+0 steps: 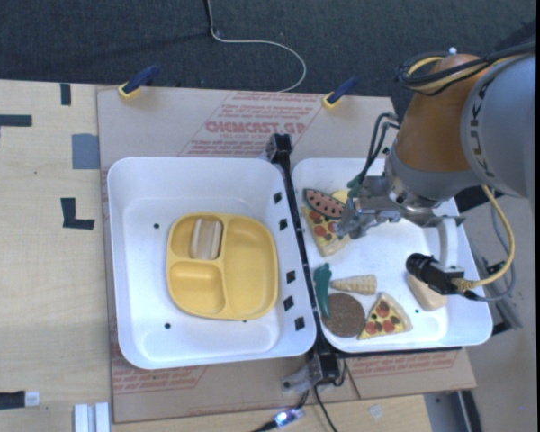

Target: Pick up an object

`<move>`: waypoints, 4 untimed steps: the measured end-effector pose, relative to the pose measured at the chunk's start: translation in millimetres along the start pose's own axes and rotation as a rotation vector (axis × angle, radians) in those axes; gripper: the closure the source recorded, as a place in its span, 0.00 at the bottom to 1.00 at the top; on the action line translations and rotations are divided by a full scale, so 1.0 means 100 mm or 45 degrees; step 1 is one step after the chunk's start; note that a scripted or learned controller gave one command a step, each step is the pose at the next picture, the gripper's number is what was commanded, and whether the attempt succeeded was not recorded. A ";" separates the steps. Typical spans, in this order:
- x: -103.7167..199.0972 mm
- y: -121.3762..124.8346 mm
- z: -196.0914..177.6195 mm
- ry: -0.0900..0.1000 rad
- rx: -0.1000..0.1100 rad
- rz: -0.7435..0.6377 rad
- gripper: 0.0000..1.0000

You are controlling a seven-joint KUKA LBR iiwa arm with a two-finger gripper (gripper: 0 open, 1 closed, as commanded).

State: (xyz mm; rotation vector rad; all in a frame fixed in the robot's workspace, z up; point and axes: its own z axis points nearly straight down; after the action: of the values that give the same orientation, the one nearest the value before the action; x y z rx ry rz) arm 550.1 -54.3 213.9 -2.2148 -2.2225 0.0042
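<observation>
Yellow tray (223, 268) in L bin (126, 241) | R bin (459, 327): pizza slice (384, 317), cookie (345, 314) | gripper (353, 221) state unclear

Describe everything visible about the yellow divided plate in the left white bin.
The yellow divided plate looks like smooth moulded plastic, roughly square with rounded corners. Raised ridges split it into three compartments: a small one at upper left, another at lower left and a larger one along the right side. It lies flat, slightly rotated, near the middle of the left white bin, resting on the bin's floor. A pale beige rounded block sits in the upper-left compartment.
</observation>
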 end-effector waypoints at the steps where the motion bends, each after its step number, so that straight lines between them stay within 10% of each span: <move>1: 0.34 -0.32 -0.15 0.001 -0.001 -0.001 1.00; 4: 0.64 -0.64 -0.15 -0.001 -0.001 0.003 1.00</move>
State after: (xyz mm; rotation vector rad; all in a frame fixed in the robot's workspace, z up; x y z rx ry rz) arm 486.2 9.1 229.1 -2.2181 -2.2208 0.0036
